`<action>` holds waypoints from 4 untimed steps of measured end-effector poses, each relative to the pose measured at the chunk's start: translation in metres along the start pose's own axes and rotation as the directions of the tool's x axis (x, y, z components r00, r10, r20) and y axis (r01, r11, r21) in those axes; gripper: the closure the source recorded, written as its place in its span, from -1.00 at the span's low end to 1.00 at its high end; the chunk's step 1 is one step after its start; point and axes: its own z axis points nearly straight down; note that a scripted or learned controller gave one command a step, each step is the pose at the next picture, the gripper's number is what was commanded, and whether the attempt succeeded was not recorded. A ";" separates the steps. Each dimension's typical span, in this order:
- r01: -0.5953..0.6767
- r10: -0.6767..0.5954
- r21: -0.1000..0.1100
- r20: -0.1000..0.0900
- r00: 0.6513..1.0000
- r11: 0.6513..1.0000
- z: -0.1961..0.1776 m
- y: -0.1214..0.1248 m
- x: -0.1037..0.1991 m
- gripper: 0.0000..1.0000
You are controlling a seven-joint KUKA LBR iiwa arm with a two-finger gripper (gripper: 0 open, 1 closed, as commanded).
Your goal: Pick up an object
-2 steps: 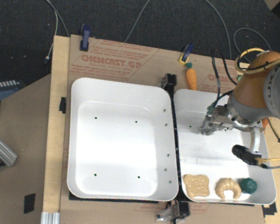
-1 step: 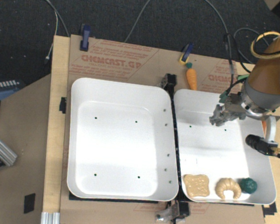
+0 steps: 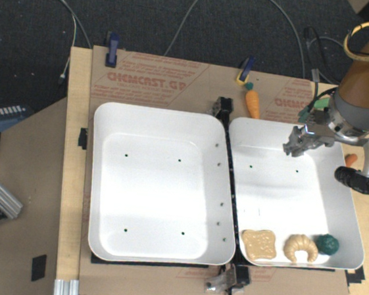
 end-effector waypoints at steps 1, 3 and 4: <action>-0.001 0.001 0.001 0.000 1.000 1.000 -0.043 0.000 -0.002 1.00; 0.003 -0.003 0.005 -0.002 1.000 1.000 -0.021 0.023 0.090 1.00; 0.004 -0.004 0.005 -0.002 1.000 1.000 -0.024 0.038 0.138 1.00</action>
